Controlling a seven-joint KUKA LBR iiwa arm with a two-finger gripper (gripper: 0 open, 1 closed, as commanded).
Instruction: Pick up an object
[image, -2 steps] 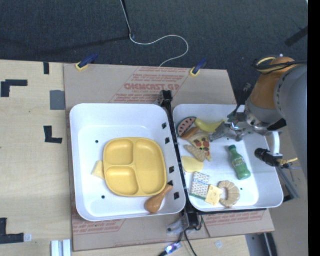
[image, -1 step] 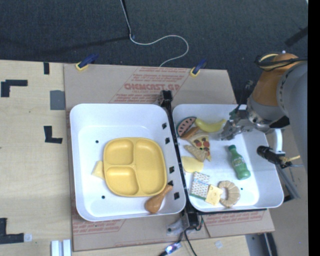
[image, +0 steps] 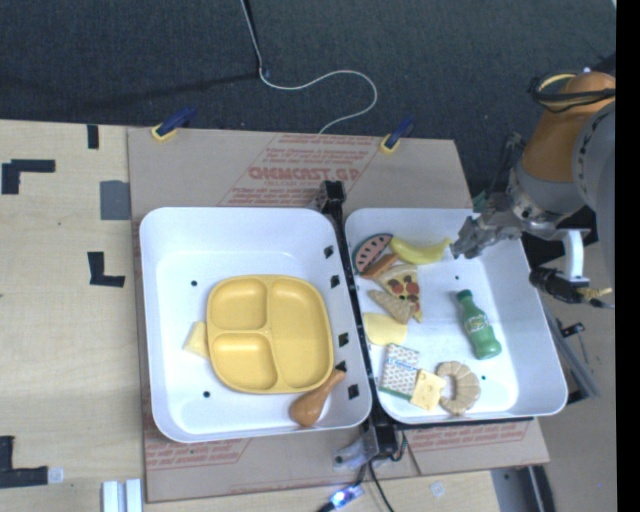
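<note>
The gripper (image: 468, 243) hangs low over the far part of the right bin (image: 530, 300) — whether it is open, I cannot tell. Just left of it lies a banana (image: 420, 250). Nearer sits a green bottle (image: 477, 323). A yellow divided plate (image: 270, 333) rests in the left bin (image: 170, 300).

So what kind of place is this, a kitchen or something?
More likely a robot lab test bench than a kitchen: the food looks like toys, sorted in two white bins on taped cardboard, with a robot arm reaching in.
</note>
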